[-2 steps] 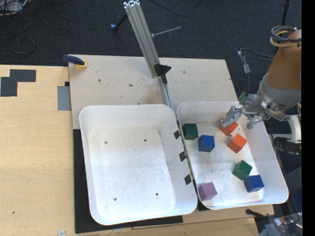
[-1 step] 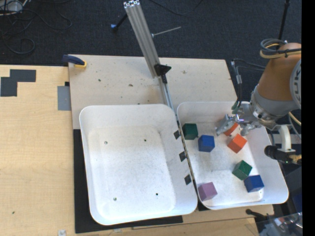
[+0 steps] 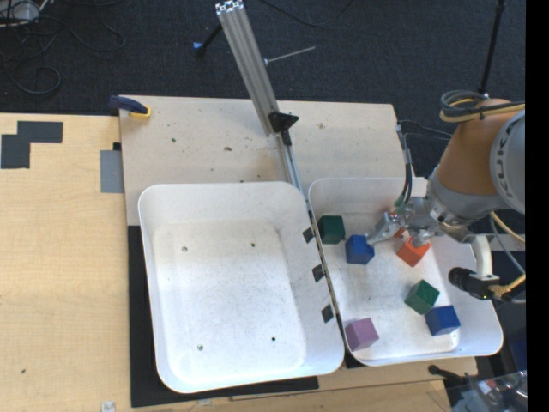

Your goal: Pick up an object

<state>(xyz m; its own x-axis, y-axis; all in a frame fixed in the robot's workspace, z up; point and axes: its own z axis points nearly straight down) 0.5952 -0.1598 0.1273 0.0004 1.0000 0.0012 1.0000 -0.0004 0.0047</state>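
- Two white bins sit side by side on the bench point(image 3: 214, 140): the left bin point(image 3: 227, 286) and the right bin point(image 3: 390, 354), which has all the blocks in it.
- Six blocks total in the right bin: a dark green block point(image 3: 331, 228) near the divider, a blue block point(image 3: 358, 250) just beside it, an orange block point(image 3: 413, 251) further right, a second green block point(image 3: 422, 296), another blue block point(image 3: 443, 319) touching it at the lower right, and a purple block point(image 3: 361, 333) by the front left corner.
- The arm point(image 3: 480, 166) comes in from the right, with its orange band up near the edge of the view.
- The gripper point(image 3: 396, 228) is down low in the right bin, sitting between the upper blue block and the orange block, just about touching the orange one.
- The fingers: honestly can't tell if they're spread or pressed together, it's a metallic blur from this angle. Nothing is clearly pinched between them.
- A slanted aluminium bar point(image 3: 253, 67) leans up from between the bins toward the back.
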